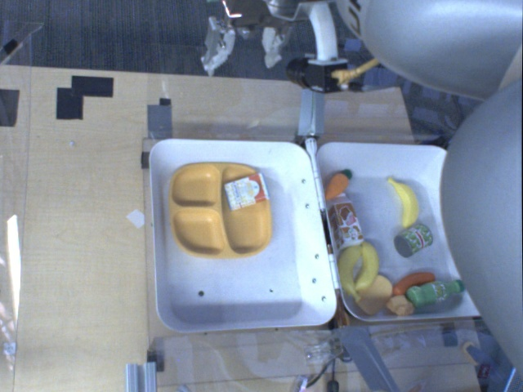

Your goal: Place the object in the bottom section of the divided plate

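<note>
A yellow divided plate [219, 209] lies in the left white bin [237, 300]. A small white and orange carton [246, 192] rests on the plate's upper right part, across the divider near the rim. My gripper [245, 46] hangs high above the bench's far edge, well beyond the left bin. Its two pale fingers [216, 47] stand apart with nothing between them.
The right bin [433, 158] holds a carrot [337, 184], a small carton [347, 223], two bananas [404, 201], a green can [414, 240], a green bottle [433, 294] and other toy food. The big grey arm [458, 31] covers the upper right.
</note>
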Available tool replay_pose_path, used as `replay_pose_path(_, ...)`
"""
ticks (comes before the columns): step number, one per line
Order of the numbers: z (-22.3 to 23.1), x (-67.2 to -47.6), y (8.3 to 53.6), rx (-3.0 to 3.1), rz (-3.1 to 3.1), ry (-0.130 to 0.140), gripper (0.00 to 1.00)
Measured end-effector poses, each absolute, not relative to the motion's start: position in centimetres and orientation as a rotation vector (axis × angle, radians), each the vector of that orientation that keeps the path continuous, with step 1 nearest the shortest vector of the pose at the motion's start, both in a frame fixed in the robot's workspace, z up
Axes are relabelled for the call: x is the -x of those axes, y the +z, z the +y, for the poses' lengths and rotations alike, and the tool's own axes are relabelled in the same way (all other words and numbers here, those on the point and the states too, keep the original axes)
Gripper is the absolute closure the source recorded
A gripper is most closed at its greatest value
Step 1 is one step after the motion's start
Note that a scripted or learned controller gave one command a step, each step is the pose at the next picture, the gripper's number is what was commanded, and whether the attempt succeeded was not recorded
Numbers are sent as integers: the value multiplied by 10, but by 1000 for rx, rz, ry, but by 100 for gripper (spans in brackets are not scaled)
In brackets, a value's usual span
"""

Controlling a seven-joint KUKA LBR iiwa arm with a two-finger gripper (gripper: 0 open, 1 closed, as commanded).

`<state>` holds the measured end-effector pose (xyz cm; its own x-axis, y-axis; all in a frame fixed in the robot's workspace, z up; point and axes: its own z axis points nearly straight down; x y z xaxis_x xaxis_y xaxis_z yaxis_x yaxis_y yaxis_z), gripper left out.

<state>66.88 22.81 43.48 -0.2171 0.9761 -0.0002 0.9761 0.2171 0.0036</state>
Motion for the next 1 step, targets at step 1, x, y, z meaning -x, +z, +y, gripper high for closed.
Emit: replay_pose_path(1,227,-669,434,-2061,2370,3,0)
